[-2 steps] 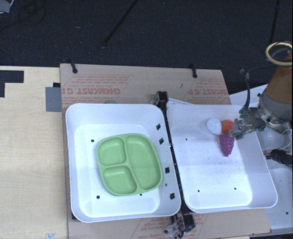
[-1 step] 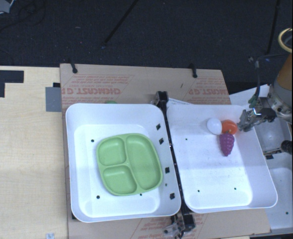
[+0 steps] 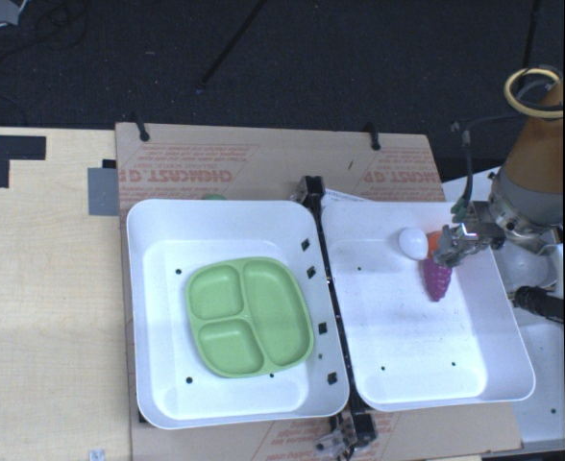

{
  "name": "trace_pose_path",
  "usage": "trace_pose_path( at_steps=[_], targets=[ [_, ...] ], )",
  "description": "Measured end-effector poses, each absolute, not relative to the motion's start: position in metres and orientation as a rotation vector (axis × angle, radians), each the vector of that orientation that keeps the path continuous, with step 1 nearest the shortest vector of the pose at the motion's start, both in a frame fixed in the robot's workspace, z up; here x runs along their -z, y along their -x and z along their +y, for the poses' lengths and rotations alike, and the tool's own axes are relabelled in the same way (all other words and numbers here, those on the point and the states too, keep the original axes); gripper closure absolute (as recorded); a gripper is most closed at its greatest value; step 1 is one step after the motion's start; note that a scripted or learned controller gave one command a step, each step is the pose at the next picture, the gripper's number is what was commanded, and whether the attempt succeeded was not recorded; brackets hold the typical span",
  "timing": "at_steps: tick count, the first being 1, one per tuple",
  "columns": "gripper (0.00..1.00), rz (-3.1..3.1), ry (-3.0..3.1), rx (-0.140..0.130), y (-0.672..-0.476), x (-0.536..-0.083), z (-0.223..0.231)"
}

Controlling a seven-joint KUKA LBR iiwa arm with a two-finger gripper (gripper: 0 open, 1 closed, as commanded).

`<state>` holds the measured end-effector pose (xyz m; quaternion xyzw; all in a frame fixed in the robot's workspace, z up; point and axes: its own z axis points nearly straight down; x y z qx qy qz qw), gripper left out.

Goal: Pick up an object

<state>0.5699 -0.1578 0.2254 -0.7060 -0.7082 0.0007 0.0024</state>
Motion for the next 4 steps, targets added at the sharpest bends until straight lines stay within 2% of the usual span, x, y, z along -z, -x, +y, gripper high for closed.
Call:
trace_pose_path(
  at_steps=[1,2,3,4],
  targets=[
    [1.0,-2.221,2.214,-0.003,-0.557,-0.217,-0.114],
    [1.0,-2.223,2.213,-0.001,-0.549,-0.227,-0.061],
    [1.0,-2.221,2.213,-0.004,-0.525,-0.226,-0.009],
    [1.0,-2.222,2.212,-0.003,-0.513,-0.232,0.034]
  ],
)
